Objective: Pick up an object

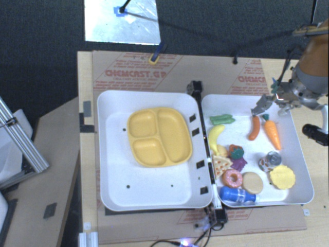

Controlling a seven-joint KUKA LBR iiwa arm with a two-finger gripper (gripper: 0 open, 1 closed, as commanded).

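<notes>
gripper (268,106) seen above right bin (303,153), finger state cannot be told | nothing seen held | carrot (272,134) lies just below | yellow tray (158,136) set in left bin (110,153)

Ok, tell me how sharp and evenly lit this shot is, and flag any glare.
Camera view: the bins and toy food are reasonably sharp and evenly lit; the yellow tray casts barely any shadow. The shiny sheet beyond the bench shows bright glare. The gripper looks soft and blurred.

Orange carrot (272,133) lying flat, right bin (303,153)
</notes>
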